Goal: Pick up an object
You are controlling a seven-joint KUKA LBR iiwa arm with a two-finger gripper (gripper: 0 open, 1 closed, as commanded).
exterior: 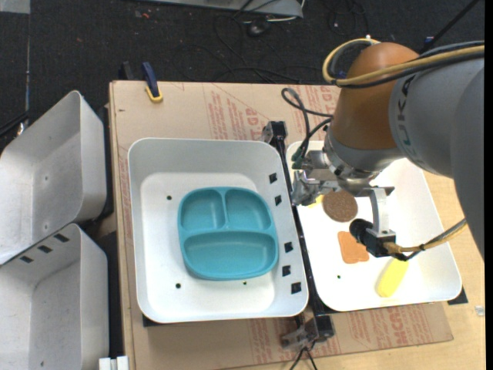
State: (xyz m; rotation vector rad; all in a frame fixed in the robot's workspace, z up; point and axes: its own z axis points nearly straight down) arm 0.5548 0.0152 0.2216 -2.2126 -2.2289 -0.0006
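Approach step: two-finger gripper [344, 199] low over right white bin [431, 206], just by the round brown cookie-like disc [340, 206]; can't tell grip state, so next needs a descent centred on the disc, then close.

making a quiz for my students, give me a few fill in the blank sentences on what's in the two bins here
1. The divided plate in the left bin is ____ in colour.
2. That plate has ____ compartments.
3. The yellow object lies in the ____ bin.
4. The round brown object sits just above a flat piece coloured ____.

Missing words: teal; three; right; orange
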